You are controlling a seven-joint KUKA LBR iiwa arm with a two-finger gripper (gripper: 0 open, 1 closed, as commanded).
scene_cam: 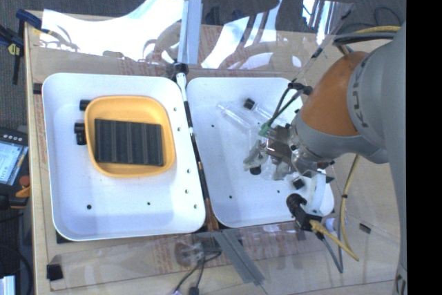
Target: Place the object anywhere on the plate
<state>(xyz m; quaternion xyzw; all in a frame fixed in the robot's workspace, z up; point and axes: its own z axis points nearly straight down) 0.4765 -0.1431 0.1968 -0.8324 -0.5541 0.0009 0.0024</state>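
Note:
A yellow plate (128, 112) with a dark ridged centre lies in the left white bin (69, 204). In the right white bin (214, 176), a clear, glassy object (236, 115) rests near the middle, with a small black piece (248, 104) just beyond it. My gripper (261, 161) is low over the right bin's floor, a little to the near right of the clear object. The wrist's metal parts and cables hide what lies under it. I cannot make out anything held in it.
The grey arm with its orange band (331, 107) covers the right bin's right side. A rail (191, 141) divides the two bins. Two small black blocks (81, 131) sit beside the plate's left rim. Shiny clear sheeting (228, 38) stands behind the bins.

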